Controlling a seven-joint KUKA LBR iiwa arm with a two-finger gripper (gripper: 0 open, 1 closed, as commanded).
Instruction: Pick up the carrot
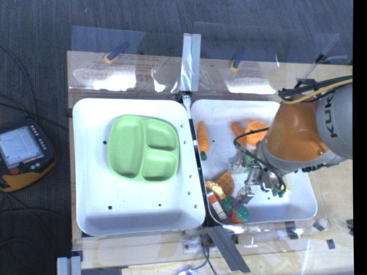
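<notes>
Arm point(301, 133) with orange band covers much of right bin point(298, 211), hiding part of orange object behind it. Green sectioned plate point(143, 148) sits in left bin point(86, 171), well left of gripper point(252, 185). Carrot point(202, 137) lies up-left of gripper, apart, against bin's left wall. Small clutter below-left, indistinct. Gripper state: cannot tell.

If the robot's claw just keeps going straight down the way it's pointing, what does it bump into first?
Probably the pile of small toy food in the right bin, just below the gripper. Depth is hard to judge from above. The carrot lies off to the side by the divider, not in its path.
</notes>
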